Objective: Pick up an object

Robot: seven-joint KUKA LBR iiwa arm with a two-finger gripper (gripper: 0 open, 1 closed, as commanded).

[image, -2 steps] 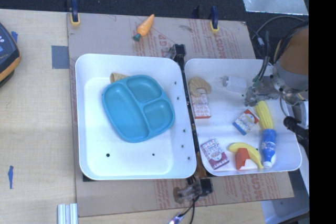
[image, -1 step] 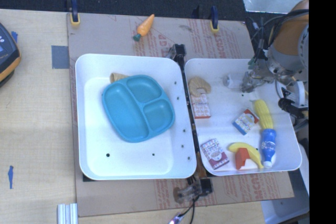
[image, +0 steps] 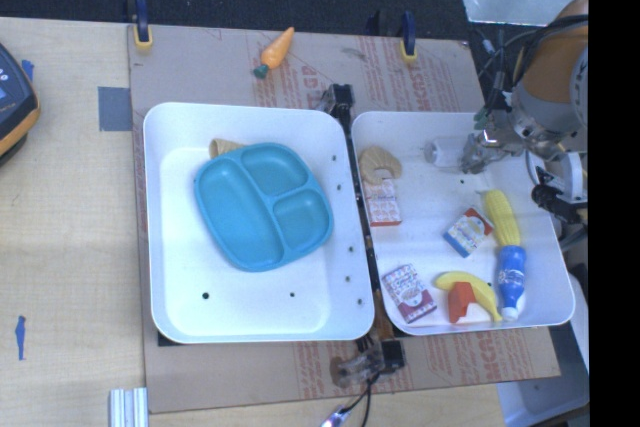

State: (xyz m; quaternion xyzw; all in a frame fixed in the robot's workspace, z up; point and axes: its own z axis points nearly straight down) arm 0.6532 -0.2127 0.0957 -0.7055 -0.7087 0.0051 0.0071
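Red lettering is printed across the brown board [image: 300,75] under the bins, but it cannot be read. Red-and-white print is carried by three small packets in the right bin [image: 545,315]: one [image: 383,207] near its left wall, one [image: 407,292] at lower left, and a blue-and-white carton [image: 468,233] near the middle; none of their writing is legible. A blue label is seen on the white bottle [image: 510,279], its text too small to make out.

The bottle is laid with its long axis running up and down the frame, just below a yellow corn cob [image: 502,216] that is tilted slightly toward the upper left. A banana [image: 472,287] is laid beside the bottle, curving toward the lower right, with a red item [image: 461,301] touching it. A beige object [image: 379,163] lies at the upper left of that bin.

The gripper [image: 478,153] is placed in the upper right of the right bin, apart from these objects; whether it is open or closed cannot be told.

A blue divided plate [image: 263,205] is set tilted in the left bin [image: 170,245], partly covering a tan item [image: 224,147]. A toy carrot [image: 274,51] lies on the board above, pointing to the upper right.
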